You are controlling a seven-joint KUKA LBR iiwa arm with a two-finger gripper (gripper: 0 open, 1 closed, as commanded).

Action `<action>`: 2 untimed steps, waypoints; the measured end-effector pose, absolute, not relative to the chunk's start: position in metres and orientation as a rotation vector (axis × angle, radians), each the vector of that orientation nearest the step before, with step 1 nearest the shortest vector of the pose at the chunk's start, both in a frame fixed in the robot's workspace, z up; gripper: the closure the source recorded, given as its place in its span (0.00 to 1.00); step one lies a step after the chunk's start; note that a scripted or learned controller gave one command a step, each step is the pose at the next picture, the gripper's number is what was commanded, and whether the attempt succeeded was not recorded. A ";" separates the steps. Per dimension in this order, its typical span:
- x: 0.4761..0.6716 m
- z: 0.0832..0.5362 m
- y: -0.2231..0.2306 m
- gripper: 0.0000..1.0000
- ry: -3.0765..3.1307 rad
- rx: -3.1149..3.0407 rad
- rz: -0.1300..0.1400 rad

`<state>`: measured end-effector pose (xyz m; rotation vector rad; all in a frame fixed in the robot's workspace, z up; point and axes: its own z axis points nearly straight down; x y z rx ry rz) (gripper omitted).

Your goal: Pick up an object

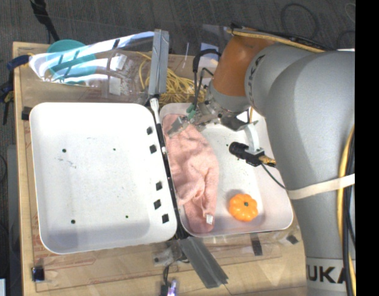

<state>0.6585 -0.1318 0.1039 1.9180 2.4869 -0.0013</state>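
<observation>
Bench (103,261): two white bins borne.
Gripper (192,117): lowered onto pink cloth (192,165); jaw state cannot be told.
Orange pumpkin (243,206): well below jaws.

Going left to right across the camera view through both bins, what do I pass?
Left shallow white bin → row of black clips along the divider → crumpled pink cloth → small orange pumpkin-shaped toy → grey arm body.

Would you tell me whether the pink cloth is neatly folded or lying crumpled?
Crumpled: the pink cloth lies bunched in uneven wrinkles along the left side of the right bin, beside the orange pumpkin.
</observation>
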 end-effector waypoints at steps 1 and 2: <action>0.659 0.114 -0.131 1.00 2.491 1.913 -0.002; 0.659 0.114 -0.131 0.00 2.491 1.913 -0.002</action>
